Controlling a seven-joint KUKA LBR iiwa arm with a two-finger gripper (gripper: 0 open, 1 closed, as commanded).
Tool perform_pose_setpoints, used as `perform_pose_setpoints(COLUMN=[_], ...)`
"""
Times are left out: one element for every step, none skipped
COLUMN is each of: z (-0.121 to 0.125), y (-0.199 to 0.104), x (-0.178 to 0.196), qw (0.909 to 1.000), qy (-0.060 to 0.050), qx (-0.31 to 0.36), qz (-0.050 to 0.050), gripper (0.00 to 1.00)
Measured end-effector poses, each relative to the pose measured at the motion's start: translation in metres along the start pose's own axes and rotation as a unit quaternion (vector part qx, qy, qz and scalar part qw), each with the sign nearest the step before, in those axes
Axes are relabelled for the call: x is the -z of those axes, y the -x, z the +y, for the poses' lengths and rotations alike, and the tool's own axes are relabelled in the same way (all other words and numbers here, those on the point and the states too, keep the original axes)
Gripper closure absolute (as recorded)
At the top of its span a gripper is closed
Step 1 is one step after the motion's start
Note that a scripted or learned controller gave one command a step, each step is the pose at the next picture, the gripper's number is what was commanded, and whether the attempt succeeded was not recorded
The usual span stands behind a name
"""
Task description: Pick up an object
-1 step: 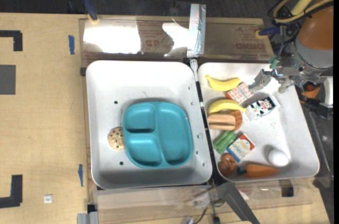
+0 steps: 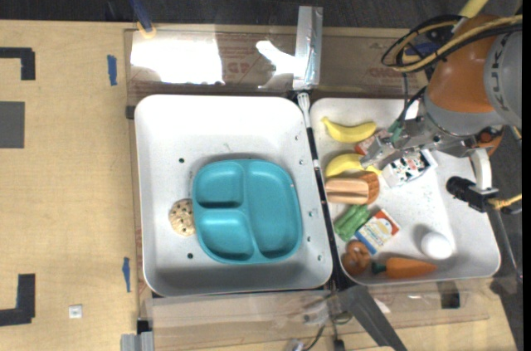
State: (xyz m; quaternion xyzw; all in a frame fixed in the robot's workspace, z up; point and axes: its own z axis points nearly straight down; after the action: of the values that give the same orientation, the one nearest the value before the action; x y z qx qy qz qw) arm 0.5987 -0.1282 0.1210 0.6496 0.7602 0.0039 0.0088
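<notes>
Here the gripper (image 2: pixel 383 148) hangs low in the right white bin (image 2: pixel 477 258), just beside two yellow plastic bananas (image 2: pixel 349 129) and a tan hot-dog bun (image 2: pixel 352 189). Whether anything is gripped cannot be told. Risk: crowded items, so a descent may nudge neighbours or slip off. Count: two bananas, one bun, one orange carrot (image 2: pixel 408 265), one white egg (image 2: pixel 436 244); left bin: one teal divided plate (image 2: pixel 246 208), one cookie (image 2: pixel 182 216).

Yellow banana (image 2: pixel 349 129) lies flat (curved, ends up) at the right bin's (image 2: pixel 473 262) far-left corner.

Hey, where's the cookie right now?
The cookie lies in the left bin, against the left edge of the teal divided tray, on the camera view's left side.
</notes>
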Motion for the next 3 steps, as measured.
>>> perform_pose_setpoints(z=[0.043,0.046,0.045], y=[-0.017,-0.016,-0.017], x=[-0.02,-0.009,-0.011], qw=[0.9949,0.9949,0.9949], qy=[0.006,0.011,0.01], qx=[0.101,0.101,0.101], qz=[-0.003,-0.005,-0.004], gripper=[0.0,1.0,0.0])
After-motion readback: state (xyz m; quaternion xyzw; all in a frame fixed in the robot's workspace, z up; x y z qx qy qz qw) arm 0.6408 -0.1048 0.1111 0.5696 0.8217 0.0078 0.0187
